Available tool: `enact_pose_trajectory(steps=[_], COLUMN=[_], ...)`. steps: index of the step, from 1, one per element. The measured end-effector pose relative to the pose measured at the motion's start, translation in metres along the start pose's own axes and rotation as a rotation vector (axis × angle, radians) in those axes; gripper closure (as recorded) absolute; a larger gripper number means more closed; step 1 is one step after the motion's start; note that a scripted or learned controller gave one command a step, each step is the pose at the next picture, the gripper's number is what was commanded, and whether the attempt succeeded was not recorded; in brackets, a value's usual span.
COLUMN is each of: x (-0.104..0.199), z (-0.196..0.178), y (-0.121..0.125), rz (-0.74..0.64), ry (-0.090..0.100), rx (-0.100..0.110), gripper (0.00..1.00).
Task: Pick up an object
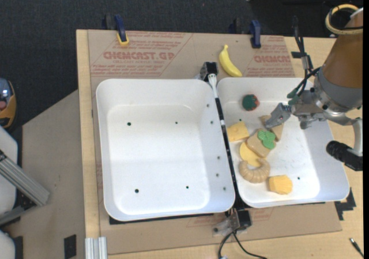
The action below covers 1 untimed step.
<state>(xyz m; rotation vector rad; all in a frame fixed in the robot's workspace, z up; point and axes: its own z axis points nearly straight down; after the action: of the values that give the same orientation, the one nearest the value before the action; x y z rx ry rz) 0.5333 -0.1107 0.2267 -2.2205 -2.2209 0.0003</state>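
A: Status? Biggest things first.

B: I'm reaching in over the bench. Two white bins on it. The left bin is sitting well off to my gripper's far side, across the divider. The right bin is lying under me; I'm hanging over its upper middle.

A: Gripper?

B: My gripper is pointing down and away from my wrist, toward the pile. Can't tell whether it's released or clenched, the view is too small and slanted. I'm not seeing anything between the tips.

A: Objects?

B: All clustered just past and below the gripper. Going down in size: the tan ring-shaped piece is lying farthest below. A pale yellow slab is sitting above it, touching. A yellow block is lying beside the divider, past my tips. An orange-yellow wedge is resting alone below me, near the bin's lower edge. A green piece is sitting atop a tan lump, just below my tips. A small green-and-red ball is lying above the tips, apart.

A: Outside the bins?

B: A banana is lying on the bench beyond the right bin's top edge.
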Motion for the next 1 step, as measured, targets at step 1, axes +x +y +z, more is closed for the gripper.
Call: enact_pose_trajectory(steps=[1], x=[-0.0086], z=[0.1281], y=[0.0351], rz=[0.001], ry=[0.001], rx=[0.002], gripper=[0.0])
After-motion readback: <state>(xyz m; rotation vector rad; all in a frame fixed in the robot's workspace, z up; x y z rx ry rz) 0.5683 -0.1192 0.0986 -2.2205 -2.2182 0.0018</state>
